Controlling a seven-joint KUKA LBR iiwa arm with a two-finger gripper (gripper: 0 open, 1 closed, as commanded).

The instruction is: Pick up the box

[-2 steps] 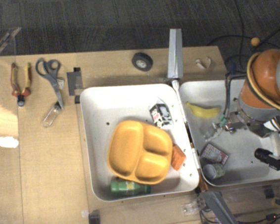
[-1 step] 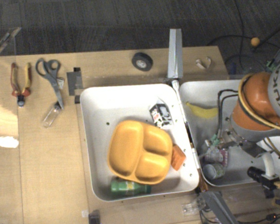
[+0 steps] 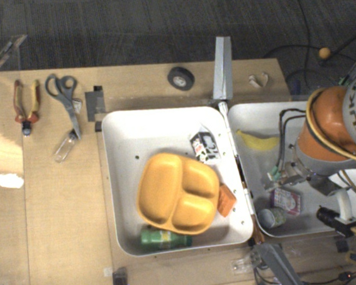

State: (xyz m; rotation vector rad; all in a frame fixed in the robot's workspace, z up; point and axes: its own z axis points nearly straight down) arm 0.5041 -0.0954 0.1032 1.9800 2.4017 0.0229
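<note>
A small purple and white box (image 3: 288,202) lies flat in the right bin (image 3: 257,114), near its front left. A second small box, black and white (image 3: 203,146), lies in the left bin (image 3: 121,176) near its back right. My gripper (image 3: 284,177) hangs low over the right bin, just behind the purple box and close above it. The grey arm with its orange band (image 3: 331,126) reaches in from the right and hides the bin floor under it.
A yellow banana (image 3: 258,141) lies at the back of the right bin and a small grey can (image 3: 271,217) in front of the purple box. The left bin holds a large yellow divided dish (image 3: 177,192), a green can (image 3: 164,238) and an orange piece (image 3: 226,201).
</note>
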